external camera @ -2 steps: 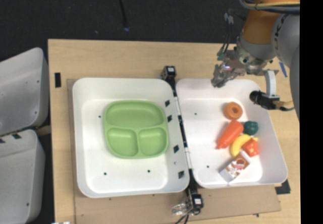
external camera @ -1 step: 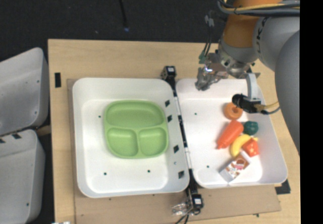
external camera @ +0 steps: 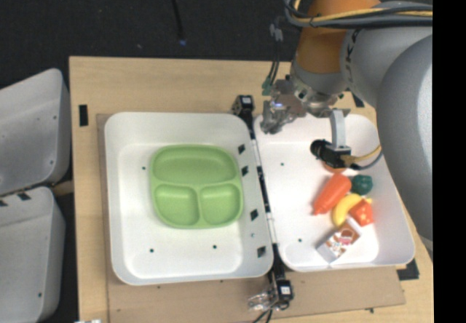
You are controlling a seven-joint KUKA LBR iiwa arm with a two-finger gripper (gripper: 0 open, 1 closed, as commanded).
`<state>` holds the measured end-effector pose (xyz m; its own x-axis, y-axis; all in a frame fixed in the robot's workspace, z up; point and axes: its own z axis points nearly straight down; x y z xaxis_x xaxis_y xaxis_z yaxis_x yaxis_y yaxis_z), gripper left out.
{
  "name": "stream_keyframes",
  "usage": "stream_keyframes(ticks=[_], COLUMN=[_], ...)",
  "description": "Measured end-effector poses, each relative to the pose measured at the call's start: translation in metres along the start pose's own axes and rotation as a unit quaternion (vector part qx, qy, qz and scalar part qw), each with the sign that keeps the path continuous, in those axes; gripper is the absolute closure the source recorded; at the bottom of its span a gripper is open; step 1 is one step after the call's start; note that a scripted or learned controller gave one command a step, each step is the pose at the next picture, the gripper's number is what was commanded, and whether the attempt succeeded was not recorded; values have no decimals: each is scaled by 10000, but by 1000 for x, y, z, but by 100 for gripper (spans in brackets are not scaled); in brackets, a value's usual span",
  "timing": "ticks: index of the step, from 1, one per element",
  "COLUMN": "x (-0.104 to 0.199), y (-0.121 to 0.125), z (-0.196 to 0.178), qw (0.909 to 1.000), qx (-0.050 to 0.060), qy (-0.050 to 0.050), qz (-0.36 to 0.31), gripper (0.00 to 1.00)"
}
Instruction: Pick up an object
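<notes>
Five small things lie clustered in the lower right part of the right bin [external camera: 291, 190]: one orange toy carrot [external camera: 331, 193] lying at a slant, one dark green piece [external camera: 362, 184] just right of the carrot's upper end, one yellow piece [external camera: 346, 206] close against the carrot's lower side, one red piece [external camera: 364, 212] touching the yellow one, and one small red-and-white box [external camera: 339, 241] just below them. The gripper [external camera: 275, 116] sits over the bin's upper left corner, near the seam between the two bins and well apart from the cluster, up and to its left. Whether it is open or closed, or has hold of anything, cannot be made out. The grey arm [external camera: 400, 81] enters from the upper right of the frame. The left bin [external camera: 131, 241] holds one green plate [external camera: 195, 185] with three compartments. Both bins rest on a pale wooden bench [external camera: 87, 81].
</notes>
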<state>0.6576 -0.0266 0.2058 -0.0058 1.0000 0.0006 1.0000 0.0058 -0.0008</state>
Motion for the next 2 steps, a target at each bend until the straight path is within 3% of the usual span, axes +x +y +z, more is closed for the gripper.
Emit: stream_keyframes(ticks=[2], x=[115], y=[-6], z=[-3], qw=[10000], qx=[-14], qy=[8], qz=[-10], gripper=[100])
